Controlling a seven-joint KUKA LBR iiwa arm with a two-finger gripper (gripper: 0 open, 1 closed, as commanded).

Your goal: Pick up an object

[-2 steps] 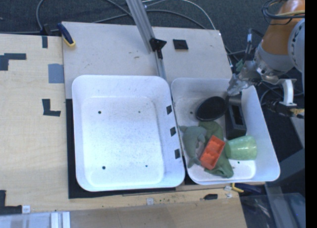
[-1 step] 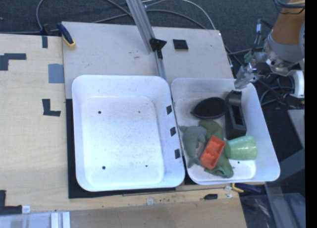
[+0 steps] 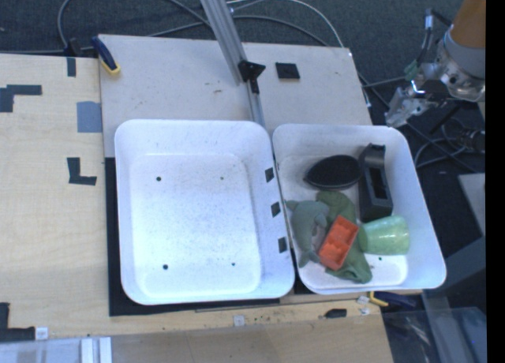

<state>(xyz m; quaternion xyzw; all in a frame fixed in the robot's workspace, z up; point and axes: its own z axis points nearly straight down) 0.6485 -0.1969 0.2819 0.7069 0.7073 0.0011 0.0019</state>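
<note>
I hang outside the right bin (image 3: 418,275), off its one o'clock corner; whether my gripper (image 3: 406,105) is spread, I cannot tell. In the bin, a green cup (image 3: 385,236) touches an orange block (image 3: 339,242) at its nine o'clock.

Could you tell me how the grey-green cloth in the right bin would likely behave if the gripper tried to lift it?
The grey-green cloth lies crumpled, so it is probably floppy and would drape rather than hold shape. The orange block rests on it, so lifting the cloth would likely tip or drag that block. It also touches the green cup, which may roll.
</note>
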